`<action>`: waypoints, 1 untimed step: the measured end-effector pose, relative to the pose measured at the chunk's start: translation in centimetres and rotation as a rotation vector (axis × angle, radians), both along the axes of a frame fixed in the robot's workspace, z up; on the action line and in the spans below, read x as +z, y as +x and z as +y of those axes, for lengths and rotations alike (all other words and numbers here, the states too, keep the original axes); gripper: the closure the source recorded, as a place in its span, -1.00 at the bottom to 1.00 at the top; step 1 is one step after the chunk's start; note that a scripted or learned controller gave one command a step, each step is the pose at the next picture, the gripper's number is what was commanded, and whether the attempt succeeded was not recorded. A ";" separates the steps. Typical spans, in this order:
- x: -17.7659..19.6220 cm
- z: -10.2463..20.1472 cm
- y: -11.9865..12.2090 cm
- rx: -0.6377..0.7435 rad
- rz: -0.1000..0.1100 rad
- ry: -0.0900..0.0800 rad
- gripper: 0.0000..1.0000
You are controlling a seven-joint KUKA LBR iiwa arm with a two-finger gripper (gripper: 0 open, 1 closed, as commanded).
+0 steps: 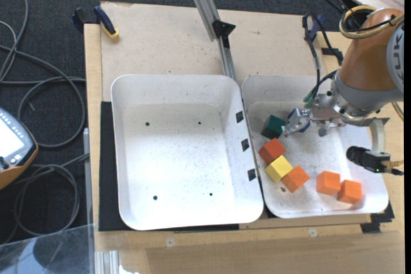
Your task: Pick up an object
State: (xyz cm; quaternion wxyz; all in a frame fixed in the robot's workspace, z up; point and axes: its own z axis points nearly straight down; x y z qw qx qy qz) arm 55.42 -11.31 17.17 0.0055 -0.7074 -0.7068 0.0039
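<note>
- Your gripper (297,122) sits low over the right bin (359,205), in its upper part, just right of the dark green block (275,126).
- Jaw state: you cannot tell from this view. The tip is small and blurred against the white floor, so treat it as unknown.
- Nothing shows between the tips. By that reading the pick is not done; no object has left the bin floor.
- Likeliest target is the dark green block, being nearest the tip. It lies near the bin's left wall, toward the back, and whether the tip touches it cannot be judged at this slant.
- Its look: small, dark green, boxy, sitting skewed to the bin walls, upper face darker than the side.
- Other candidates, all loose on the floor: an orange-red block (272,149) just below the green one; a yellow block (280,167) touching or nearly touching it; an orange block (295,178) against the yellow one's lower right.
- Two more orange blocks (329,182) and (350,190) sit close together toward the front right, well apart from the tip.
- The left bin (128,96) holds no blocks that you can see.
- Left to do, as a judgement: settle on one block, close, lift clear. The tight cluster below could crowd a grasp; the green one stands freer.
</note>
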 end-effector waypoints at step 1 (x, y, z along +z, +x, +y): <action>-6.0 -0.1 -0.3 0.000 -0.012 0.003 -1.00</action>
